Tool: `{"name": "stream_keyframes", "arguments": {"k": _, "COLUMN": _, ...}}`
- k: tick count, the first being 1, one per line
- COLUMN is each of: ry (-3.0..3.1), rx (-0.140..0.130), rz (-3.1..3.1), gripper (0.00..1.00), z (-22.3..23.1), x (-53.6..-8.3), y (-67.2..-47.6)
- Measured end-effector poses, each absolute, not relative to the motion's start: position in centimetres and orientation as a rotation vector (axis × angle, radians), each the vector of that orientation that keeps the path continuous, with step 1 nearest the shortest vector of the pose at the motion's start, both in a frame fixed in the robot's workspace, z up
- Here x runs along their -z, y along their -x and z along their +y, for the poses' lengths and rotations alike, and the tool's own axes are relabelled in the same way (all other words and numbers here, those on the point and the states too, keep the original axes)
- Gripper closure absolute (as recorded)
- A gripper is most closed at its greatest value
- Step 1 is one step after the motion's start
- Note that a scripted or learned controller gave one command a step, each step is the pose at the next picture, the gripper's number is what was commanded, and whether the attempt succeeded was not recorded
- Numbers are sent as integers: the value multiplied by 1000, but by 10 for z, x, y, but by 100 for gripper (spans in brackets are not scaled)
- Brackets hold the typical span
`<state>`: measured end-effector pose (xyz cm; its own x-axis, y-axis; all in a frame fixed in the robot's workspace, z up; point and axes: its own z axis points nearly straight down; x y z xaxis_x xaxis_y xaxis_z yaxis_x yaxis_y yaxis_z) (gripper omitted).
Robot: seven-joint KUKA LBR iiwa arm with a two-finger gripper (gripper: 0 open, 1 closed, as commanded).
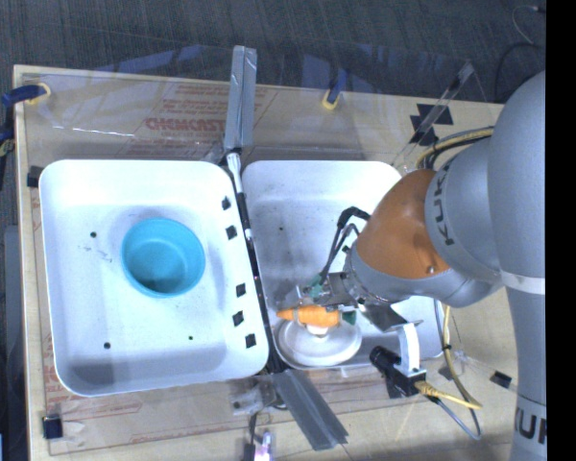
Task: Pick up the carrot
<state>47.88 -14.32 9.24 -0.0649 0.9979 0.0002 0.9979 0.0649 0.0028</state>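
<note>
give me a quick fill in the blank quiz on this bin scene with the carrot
1. The blue bowl sits in the ____ bin.
2. The carrot lies in the ____ bin, near its front edge.
3. The carrot rests over the rim of a ____ plate.
4. The band above the arm's wrist is ____.

Missing words: left; right; white; orange

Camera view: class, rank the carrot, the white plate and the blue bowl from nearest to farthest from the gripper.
1. Carrot: right bin, right at the gripper.
2. White plate: right bin, just under the carrot, toward the front edge.
3. Blue bowl: left bin, far across the divider.
</note>
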Motion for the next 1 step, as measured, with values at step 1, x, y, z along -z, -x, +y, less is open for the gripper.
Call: {"name": "stream_keyframes", "arguments": {"k": 1, "ry": -2140, "rx": -6, "rz": 2293, "gripper": 100, "z": -144, "x": -103, "y": -481}}
